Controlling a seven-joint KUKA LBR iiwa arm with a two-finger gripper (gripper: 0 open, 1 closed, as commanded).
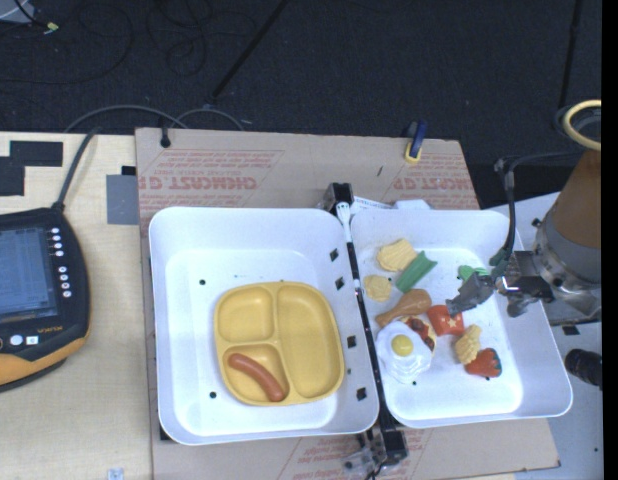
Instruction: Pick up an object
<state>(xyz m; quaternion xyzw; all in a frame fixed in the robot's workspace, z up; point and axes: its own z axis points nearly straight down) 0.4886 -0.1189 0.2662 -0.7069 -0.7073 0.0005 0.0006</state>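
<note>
Camera view
Arm: reached in from the right over the right bin (534, 393).
Gripper (467, 299): low over the toy food, just above the tomato (446, 320); fingers spread apart, nothing between them.
Right bin: tomato beside a drumstick (405, 307), fried egg (403, 349), corn (468, 344), strawberry (484, 364), chips (395, 255) and a green strip (417, 271).
Left bin (179, 268): yellow tray (279, 340) with a sausage (256, 376) in its front compartment.
Bench left: tablet (29, 293).
</note>
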